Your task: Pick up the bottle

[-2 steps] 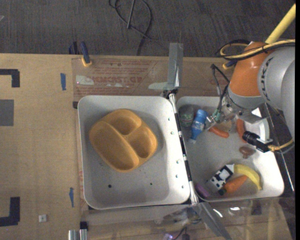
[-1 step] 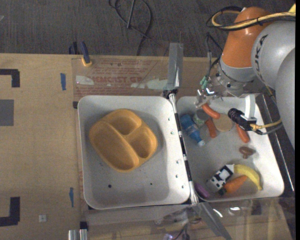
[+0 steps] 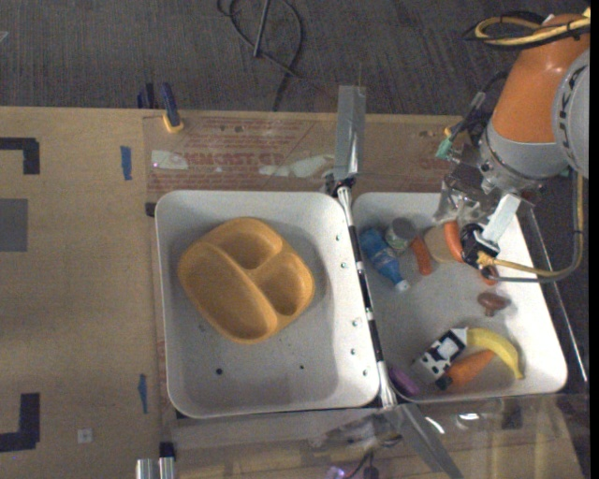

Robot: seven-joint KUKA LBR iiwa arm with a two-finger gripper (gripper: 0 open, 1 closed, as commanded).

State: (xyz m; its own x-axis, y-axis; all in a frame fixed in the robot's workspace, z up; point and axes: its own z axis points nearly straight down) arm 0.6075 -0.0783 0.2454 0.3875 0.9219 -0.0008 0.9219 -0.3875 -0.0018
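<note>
Blue bottle (image 3: 382, 256) close to bin wall (image 3: 366, 285), orange stick (image 3: 423, 254) alongside, risking a snag or wrong grab; gripper (image 3: 457, 229) opening impossible to tell.

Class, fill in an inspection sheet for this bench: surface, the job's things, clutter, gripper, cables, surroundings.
Surface: white left bin and right bin side by side on a tan bench.
Job's things: blue bottle lying in the right bin, near its left wall.
Clutter: banana and carrot in right bin; orange divided plate in left bin.
Gripper: gripper above the right bin, right of the bottle.
Cables: black cable on the floor.
Surroundings: dark floor; blue tape on the bench.
</note>
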